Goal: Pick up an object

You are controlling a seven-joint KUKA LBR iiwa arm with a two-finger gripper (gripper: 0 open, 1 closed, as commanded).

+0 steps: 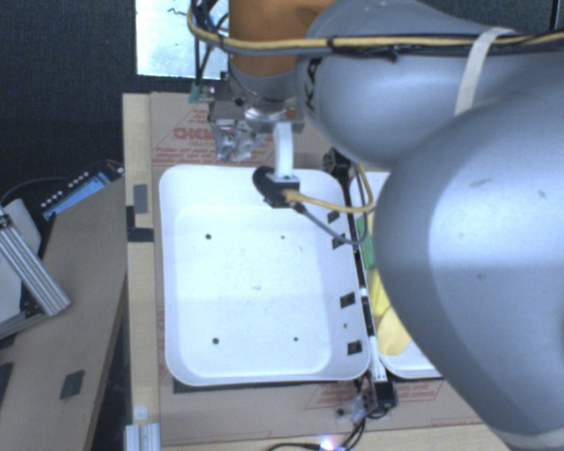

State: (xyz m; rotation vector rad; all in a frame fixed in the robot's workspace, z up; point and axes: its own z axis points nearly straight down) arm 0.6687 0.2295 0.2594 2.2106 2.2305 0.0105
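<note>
**Arm over far edge of left bin; claw state unclear**

Far left: angled aluminium rail [23, 261] beside the tan wooden surface [85, 299], and a dark flat device with a blue stripe [75, 191] lying near it.

Centre left: shallow white plastic bin [183, 252], floor bare apart from a few small dark dots. It sits on brown cardboard with red print [183, 132].

Top centre: orange band of the arm [282, 7], yellow and black cables looped around it. Below it the metal claw [233, 144] hangs above the bin's far rim. Cannot tell how far it is open; nothing seen in it. A white post with a black fitting [277, 186] hangs just to its right.

Right: grey arm body [479, 233] covers most of the second white bin [409, 365]. A yellow soft-looking object [387, 318] lies in that bin at its left wall, partly hidden.
</note>
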